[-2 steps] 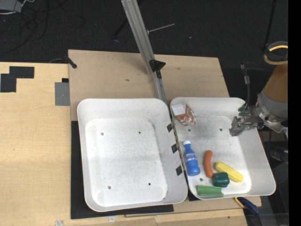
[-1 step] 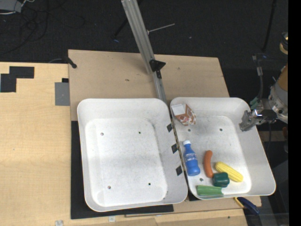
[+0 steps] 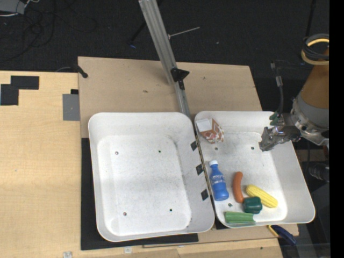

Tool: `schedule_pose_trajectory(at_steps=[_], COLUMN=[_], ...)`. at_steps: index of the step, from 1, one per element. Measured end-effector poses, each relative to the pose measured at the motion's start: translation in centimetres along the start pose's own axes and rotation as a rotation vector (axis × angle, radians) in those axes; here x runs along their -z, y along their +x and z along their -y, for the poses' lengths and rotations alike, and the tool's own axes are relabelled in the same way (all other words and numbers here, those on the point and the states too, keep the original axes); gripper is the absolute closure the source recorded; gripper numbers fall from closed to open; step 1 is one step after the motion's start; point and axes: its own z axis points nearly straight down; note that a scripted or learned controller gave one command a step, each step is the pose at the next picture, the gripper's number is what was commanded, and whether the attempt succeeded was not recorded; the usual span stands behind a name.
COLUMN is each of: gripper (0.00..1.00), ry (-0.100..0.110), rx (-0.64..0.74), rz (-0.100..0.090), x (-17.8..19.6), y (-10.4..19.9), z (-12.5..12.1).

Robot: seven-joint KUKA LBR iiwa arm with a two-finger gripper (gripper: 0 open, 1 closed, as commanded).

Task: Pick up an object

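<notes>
The right bin holds several objects. A small white and red carton lies near its far left corner. A blue bottle lies along its left wall. Toward the front sit an orange-red sausage, a yellow corn cob, a dark green block and a light green pod. My gripper hangs over the right bin's far right part, apart from every object, and nothing shows between its fingers.
The left bin sits beside the right one. A slanted metal rail runs from the far bench down to the seam between the bins. The arm enters from the right.
</notes>
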Motion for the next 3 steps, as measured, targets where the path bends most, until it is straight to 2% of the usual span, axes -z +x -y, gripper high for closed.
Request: schedule_pose_trajectory(at_steps=[2, 3], gripper=[1.00, 1.00], ry=[0.002, 0.003], rx=[-0.001, 0.001], rz=[0.000, 0.000], x=[-1.8, -2.7], y=[8.9, 14.7], z=[-0.7, -1.4])
